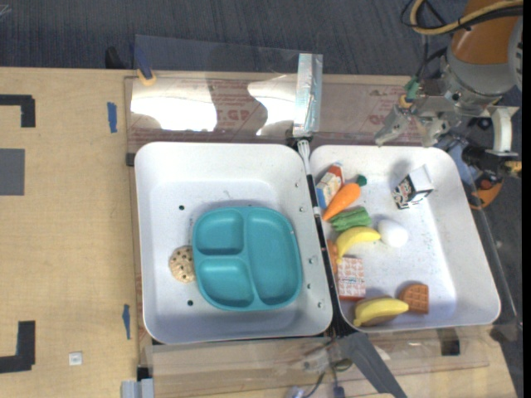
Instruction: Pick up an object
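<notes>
Along the right bin's (465, 301) near edge lie a banana (381, 309) and a waffle (415, 297), with a red-and-white carton (350, 276) just behind by the left wall. Farther back, a second banana (358, 239) touches a white egg (393, 235), then green pods (348, 219), a carrot (342, 201) and a small black-and-white box (411, 187). The gripper (423, 127) hovers over the far edge, empty; whether it is open, I cannot tell.
</notes>
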You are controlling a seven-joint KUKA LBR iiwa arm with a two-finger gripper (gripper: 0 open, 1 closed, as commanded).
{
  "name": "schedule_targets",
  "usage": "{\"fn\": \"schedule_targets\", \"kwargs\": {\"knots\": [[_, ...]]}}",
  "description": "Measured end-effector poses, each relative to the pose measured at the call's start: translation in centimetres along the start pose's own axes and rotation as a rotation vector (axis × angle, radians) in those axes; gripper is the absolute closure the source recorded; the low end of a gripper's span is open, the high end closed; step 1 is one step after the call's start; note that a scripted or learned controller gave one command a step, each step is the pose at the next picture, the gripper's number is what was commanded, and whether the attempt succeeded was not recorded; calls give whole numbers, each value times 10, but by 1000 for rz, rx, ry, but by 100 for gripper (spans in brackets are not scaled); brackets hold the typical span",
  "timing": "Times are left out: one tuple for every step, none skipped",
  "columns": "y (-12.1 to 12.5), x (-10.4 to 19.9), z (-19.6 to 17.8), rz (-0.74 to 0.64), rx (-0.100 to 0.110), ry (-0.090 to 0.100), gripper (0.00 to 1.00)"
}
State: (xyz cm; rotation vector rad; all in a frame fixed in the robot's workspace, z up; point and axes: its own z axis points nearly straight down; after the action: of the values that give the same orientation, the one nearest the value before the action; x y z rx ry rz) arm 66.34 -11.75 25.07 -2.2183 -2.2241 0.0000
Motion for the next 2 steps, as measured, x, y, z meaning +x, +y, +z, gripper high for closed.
{"fn": "schedule_targets", "kwargs": {"knots": [[-38,-46,-20,-45,-2,-3,0],[-12,-78,151,57,-5,0,0]]}}
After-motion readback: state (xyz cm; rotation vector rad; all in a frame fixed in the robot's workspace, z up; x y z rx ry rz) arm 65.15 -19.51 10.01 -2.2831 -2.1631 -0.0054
